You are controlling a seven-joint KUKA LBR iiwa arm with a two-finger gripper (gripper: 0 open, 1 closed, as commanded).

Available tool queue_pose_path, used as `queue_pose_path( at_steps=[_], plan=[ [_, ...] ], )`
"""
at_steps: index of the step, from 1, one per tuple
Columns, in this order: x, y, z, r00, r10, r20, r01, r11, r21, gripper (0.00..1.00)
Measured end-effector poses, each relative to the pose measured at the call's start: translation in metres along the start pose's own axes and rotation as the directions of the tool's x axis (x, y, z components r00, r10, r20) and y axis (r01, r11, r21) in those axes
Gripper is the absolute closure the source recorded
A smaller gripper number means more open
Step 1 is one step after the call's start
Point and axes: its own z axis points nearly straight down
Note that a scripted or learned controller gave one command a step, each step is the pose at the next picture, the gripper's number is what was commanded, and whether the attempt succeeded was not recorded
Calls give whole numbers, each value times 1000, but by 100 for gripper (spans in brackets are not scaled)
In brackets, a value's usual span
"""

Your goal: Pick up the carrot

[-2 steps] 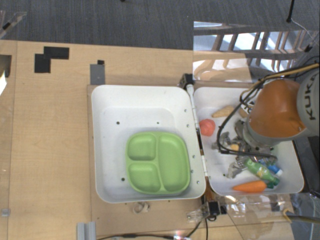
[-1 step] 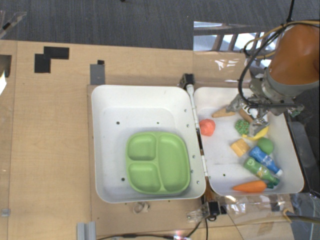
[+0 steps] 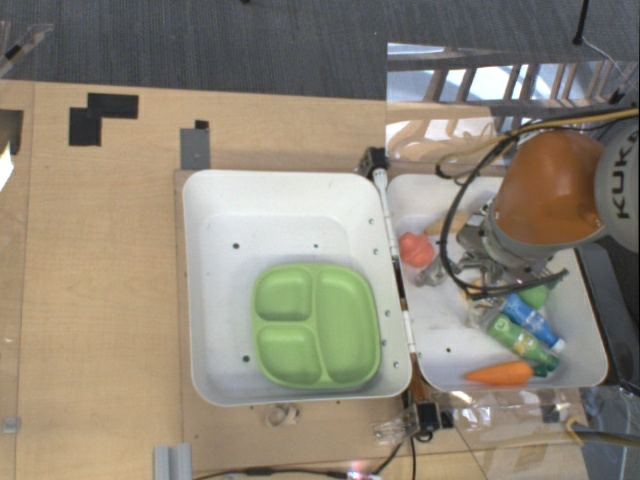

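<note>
A: Locating carrot point(image 3: 498, 373): lies flat at the right bin's point(image 3: 590, 368) near wall, below the gripper point(image 3: 487, 273), apart. Gripper state: cannot tell.

B: Probably light, rigid, smooth, tapered. Grasp across the thick middle.

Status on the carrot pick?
Gripper low in right bin, fingers hidden. Carrot loose at bin's near edge. Bottle lies between them.

Orange carrot point(image 3: 498, 374), tapered, lying flat and nearly level in the lower right of the frame. Thicker end toward the right, pointed tip toward the left. Resting on the white floor near the front rim, untouched.
</note>
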Motion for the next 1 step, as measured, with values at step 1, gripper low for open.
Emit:
queue_pose_path(
  at_steps=[1],
  plan=[
    [0, 0, 0, 1000, -1, 0, 1, 1000, 0, 0]
  ],
)
